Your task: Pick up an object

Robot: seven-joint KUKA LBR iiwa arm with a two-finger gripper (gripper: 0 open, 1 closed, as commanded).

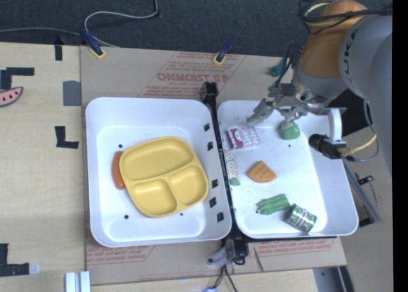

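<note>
My gripper (273,117) hovers over the back of the right bin (331,185), open, with nothing between its fingers. Its left finger (257,113) points toward a red and white packet (243,138). Its right finger is just above a small pale green object (290,131). Further forward in the same bin lie an orange waffle-like piece (261,172), a dark green vegetable-shaped item (273,204) and a green can (299,217) on its side. A small patterned strip (231,168) lies along the bin's left wall.
The left bin (102,125) holds a yellow divided plate (164,176) with an orange item (117,169) partly under its left edge. Black clips (208,91) sit on the divide between the bins. A cable and blue-yellow clamps (94,44) lie at the back.
</note>
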